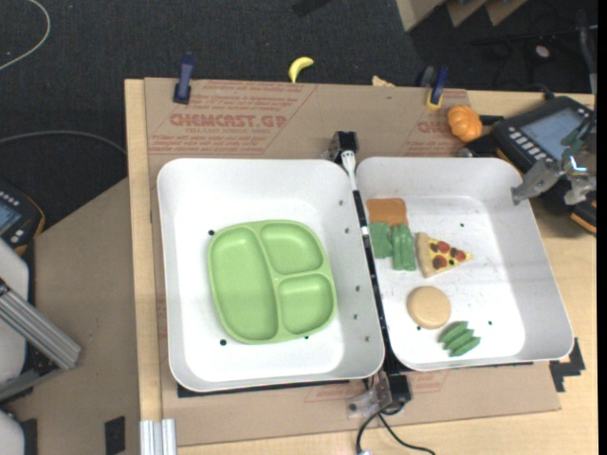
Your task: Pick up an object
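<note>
The right bin [512,218] holds several toy foods. A brown toast piece [386,210] lies near its left wall, with a green ridged vegetable [393,245] just below it. A pizza slice [442,253] sits in the middle, a round tan bun [429,307] lies nearer the front, and a green pea pod [459,338] is at the front. In the left bin [190,197] lies a green divided plate [271,280]. My gripper [537,182], a grey part, pokes in over the right bin's far right rim, well apart from the foods.
An orange toy [464,121] and a yellow banana [301,67] lie on the cardboard behind the bins. Blue clamps [183,79] hold the board's far edge. A black hand-held control unit [542,133] rests at the right, beside the gripper.
</note>
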`<state>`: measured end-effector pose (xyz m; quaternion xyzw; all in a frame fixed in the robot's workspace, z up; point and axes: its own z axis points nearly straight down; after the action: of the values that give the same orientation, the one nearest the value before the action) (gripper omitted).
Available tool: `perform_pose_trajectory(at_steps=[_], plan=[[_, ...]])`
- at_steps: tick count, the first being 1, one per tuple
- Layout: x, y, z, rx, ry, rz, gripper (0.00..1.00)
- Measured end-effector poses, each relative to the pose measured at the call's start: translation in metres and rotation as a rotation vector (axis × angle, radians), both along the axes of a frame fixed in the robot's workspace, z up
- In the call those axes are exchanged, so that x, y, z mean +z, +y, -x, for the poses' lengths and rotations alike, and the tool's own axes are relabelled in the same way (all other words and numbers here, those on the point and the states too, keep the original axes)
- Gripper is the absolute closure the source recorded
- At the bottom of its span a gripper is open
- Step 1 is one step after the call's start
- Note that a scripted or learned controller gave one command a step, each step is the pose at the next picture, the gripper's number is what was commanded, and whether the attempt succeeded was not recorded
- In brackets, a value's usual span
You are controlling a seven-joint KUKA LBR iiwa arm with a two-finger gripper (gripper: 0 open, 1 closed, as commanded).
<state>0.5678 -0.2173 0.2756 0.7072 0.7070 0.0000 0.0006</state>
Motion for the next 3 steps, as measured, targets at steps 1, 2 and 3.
perform_pose_trajectory(at_steps=[1, 2, 3], plan=[[-0.162, 0.028, 0.066, -0.001, 0.016, -0.008, 0.00], [-0.190, 0.093, 0.086, 0.001, -0.005, 0.000, 0.00], [-0.177, 0.091, 0.084, 0.000, -0.010, 0.000, 1.00]])
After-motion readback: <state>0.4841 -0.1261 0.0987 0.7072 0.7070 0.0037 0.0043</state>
